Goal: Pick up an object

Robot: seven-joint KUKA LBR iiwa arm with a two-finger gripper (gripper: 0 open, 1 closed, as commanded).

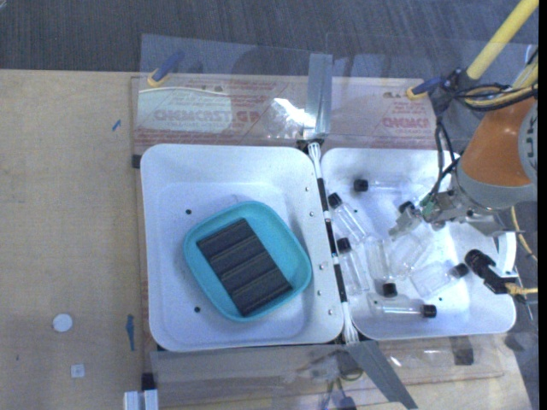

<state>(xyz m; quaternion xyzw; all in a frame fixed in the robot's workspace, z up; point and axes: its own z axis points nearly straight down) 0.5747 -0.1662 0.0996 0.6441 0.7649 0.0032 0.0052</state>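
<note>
Beside the tool lie clear vials (black-capped).

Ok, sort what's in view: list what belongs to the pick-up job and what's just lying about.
Job:
- hand, over the right bin
- clear vials with black caps in that bin

Lying about:
- teal tray with a dark ribbed block, in the left bin
- yellow pole

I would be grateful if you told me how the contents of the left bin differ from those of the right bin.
The left bin holds one opaque teal tray carrying a dark ribbed block; the right bin holds several scattered clear vials with black caps. The tray is broad and flat, the vials slim and lying at different angles. The gripper is over the right bin, not the left. Both bins are shallow and white.
</note>
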